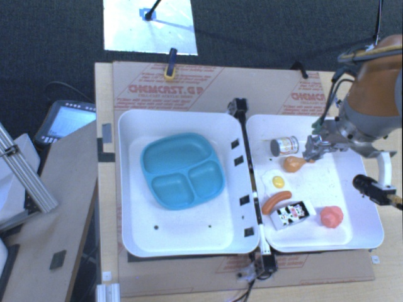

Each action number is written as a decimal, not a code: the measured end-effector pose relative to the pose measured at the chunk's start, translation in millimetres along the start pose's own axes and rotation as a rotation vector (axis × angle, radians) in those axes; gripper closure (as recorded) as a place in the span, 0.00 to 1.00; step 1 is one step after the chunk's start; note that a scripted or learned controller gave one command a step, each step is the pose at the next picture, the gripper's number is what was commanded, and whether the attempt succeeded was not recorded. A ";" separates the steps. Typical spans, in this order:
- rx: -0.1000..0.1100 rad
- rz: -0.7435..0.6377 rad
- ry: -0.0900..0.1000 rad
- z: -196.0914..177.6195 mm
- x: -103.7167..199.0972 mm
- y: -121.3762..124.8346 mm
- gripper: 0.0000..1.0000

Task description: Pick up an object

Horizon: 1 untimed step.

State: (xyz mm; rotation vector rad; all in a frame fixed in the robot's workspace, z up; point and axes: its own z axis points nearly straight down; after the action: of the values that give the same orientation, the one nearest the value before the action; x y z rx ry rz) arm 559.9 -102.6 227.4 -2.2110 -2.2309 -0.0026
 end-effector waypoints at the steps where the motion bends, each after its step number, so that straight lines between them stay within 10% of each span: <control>1: 0.000 -0.001 0.000 9.4 52.4 -13.7 1.00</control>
State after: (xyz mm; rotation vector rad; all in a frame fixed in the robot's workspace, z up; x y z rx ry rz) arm 545.8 -50.2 218.0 -2.2102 -2.2313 -0.0021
